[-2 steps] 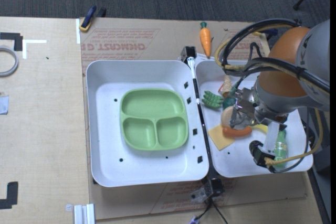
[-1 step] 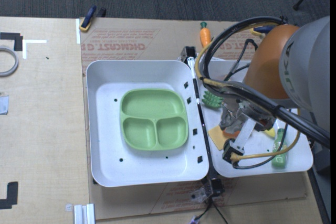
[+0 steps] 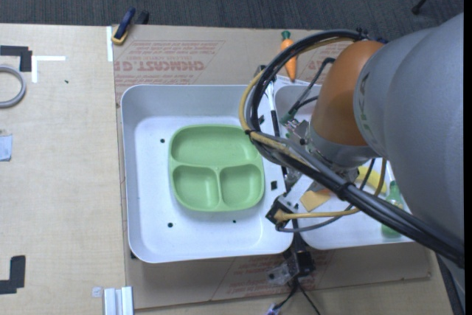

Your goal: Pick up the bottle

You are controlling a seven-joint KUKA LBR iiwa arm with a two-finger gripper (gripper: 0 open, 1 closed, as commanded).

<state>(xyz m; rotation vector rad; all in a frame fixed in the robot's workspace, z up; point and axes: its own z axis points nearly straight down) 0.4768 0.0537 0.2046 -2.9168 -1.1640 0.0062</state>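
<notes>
At the bottom of the frame lies the bench [image 3: 59, 217], a pale wooden board with black corner marks at lower left and a cardboard sheet [image 3: 169, 59] under the bins. Just above that, left of centre, sits the left bin [image 3: 140, 181], shallow and white, holding a green divided plate [image 3: 216, 167] with one long compartment at the top and two smaller ones below; nothing lies in its compartments. To the right, the right bin [image 3: 332, 232] is largely covered by the arm [image 3: 398, 114], whose grey body and orange band fill the right side of the frame, with black and yellow cables looping over the seam between the bins. The gripper is hidden beneath the wrist, so I cannot tell how it stands or whether it has hold of anything. In the right bin, at its right edge, a green translucent bottle [image 3: 391, 214] shows past the arm, beside something yellow [image 3: 371, 177]. Farther up, an orange carrot-like item [image 3: 289, 59] lies on the cardboard, and a blue-and-yellow tool [image 3: 123, 26] rests at upper left.
</notes>
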